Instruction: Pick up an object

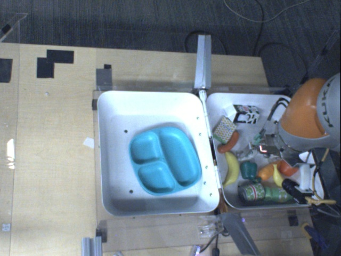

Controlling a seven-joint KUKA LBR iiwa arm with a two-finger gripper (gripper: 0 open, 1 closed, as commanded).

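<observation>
My gripper (259,149) hung low in the right white bin (216,106) — grip state I couldn't tell — with the small teal rounded toy (248,169) just below-left, yellow banana (232,167) beyond.

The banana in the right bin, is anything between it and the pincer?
Nothing visible blocks it. The banana lies by the right bin's left wall, uncovered on top. The pincer hangs up and to its right, with a teal toy beside the banana, not on it.
</observation>
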